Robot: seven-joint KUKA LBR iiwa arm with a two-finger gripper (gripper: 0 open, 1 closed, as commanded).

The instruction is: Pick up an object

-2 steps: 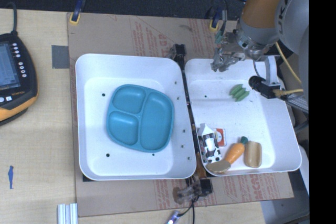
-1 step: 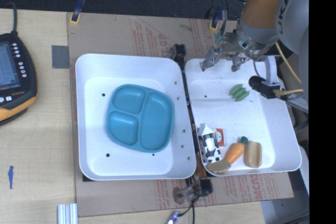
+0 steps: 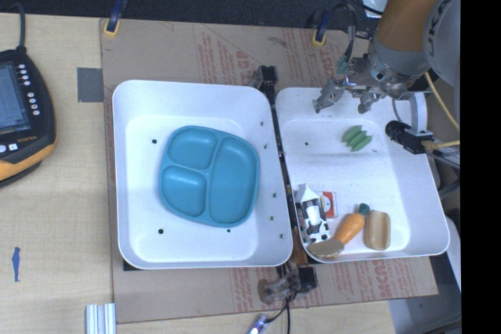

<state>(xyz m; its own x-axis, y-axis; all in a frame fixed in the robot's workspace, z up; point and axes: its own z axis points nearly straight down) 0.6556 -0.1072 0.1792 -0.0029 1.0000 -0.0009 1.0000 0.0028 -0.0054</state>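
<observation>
The gripper (image 3: 347, 92) hovers over the right bin's (image 3: 415, 184) far edge, jaws spread and holding nothing, the arm cut off at right. One green pod (image 3: 357, 138) lies just beyond them. One carrot (image 3: 350, 227), one bread roll (image 3: 377, 230) and a hard-to-read printed packet (image 3: 315, 215) crowd the near corner. The left bin (image 3: 133, 168) holds one blue divided plate (image 3: 210, 175).

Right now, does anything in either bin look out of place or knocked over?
Nothing looks spilled or broken. The blue divided plate lies slightly askew in the left bin. In the right bin, the carrot, bread-like piece and small carton crowd the near edge, the carton tipped on its side. The green pods lie apart.
</observation>
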